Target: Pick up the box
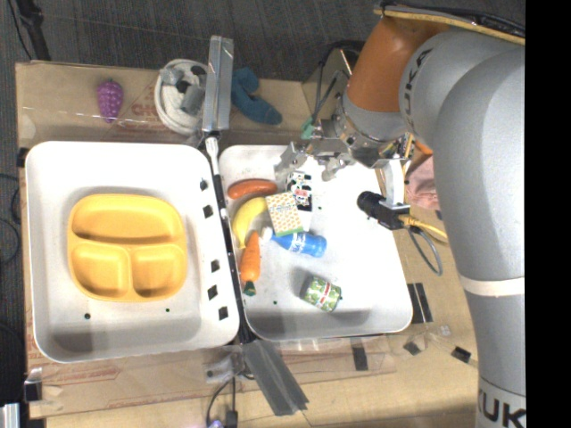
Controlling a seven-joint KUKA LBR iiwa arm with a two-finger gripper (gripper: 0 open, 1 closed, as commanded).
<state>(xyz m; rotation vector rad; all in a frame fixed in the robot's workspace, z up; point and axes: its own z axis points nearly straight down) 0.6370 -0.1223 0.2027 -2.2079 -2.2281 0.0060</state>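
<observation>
Camera view: box (284, 212) just below-left of pincer (314, 160).

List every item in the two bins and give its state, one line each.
Box: lying flat in the right bin, against the banana.
Banana: lying beside the left wall.
Carrot: lying flat, green end toward the front.
Sausage: lying near the back wall.
Blue bottle: on its side.
Green can: on its side.
Yellow tray: flat, in the left bin.
Gripper: over the right bin's back edge.
</observation>
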